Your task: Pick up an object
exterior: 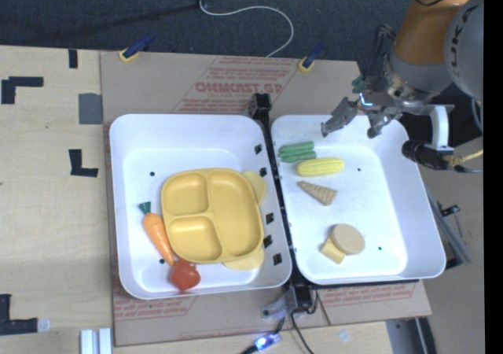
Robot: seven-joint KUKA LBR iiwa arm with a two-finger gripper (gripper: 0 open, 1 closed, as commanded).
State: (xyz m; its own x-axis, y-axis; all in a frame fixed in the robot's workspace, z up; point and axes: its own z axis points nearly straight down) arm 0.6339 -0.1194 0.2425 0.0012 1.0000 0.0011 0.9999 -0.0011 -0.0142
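Cardboard sheet [228, 85], 2 blue clips [137, 47], white cable [244, 10].

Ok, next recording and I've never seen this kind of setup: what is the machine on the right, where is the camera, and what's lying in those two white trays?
One camera looks down at a slant on a bench. The grey arm with the orange band is a robot reaching in from the right; its two-finger claw hangs open over the far edge of the right white bin, holding nothing. That bin has a green bean pod, a yellow corn cob, a tan cone and a tan round piece. The left white bin holds a yellow divided plate, an orange carrot and a red round fruit.
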